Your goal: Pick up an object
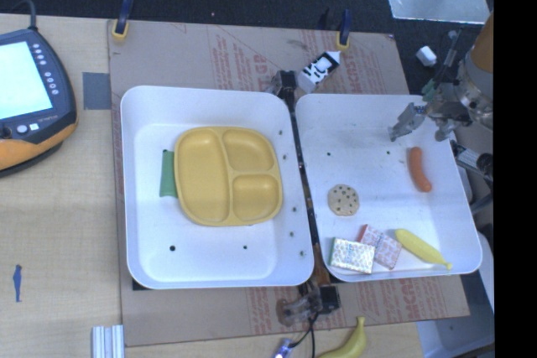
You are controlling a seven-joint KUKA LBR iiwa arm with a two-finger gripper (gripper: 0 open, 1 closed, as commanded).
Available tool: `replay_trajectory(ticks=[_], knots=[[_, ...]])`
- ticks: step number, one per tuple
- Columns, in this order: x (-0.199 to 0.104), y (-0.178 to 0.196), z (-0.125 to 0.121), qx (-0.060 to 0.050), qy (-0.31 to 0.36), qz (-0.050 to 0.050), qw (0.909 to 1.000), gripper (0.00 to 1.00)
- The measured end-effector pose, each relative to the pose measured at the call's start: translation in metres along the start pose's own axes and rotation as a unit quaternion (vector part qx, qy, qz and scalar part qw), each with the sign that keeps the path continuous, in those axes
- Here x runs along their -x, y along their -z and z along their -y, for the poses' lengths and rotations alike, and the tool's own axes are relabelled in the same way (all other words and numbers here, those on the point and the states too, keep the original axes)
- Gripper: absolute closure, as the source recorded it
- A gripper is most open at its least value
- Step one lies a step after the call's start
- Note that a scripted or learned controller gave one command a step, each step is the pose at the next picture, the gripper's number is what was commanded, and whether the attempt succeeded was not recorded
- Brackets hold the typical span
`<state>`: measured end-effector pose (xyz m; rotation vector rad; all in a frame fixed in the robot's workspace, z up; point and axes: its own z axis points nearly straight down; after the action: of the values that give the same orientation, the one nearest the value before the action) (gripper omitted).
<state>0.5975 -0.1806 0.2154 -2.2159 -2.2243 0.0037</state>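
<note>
The right bin (369, 121) holds an orange sausage (419, 169), a round speckled cookie (343, 199), a pink wafer (380, 244), a silvery packet (352, 256) and a small yellow banana (422, 247). My gripper (424, 128) hangs over the bin's upper right part, a little above and behind the sausage. Its fingers are spread open with nothing between them. The arm reaches in from the right edge.
The left bin (151, 256) carries a yellow divided plate (228, 175) with a green flat piece (168, 173) sticking out under its left side. A control pendant (29, 101) lies at the far left. Another banana (348, 341) rests on the bench below the bins.
</note>
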Motion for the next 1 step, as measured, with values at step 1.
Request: replay_trajectory(ticks=[1], knots=[[0.0317, -0.0398, 0.0255, -0.001, 0.001, 0.001, 1.0, 0.0]])
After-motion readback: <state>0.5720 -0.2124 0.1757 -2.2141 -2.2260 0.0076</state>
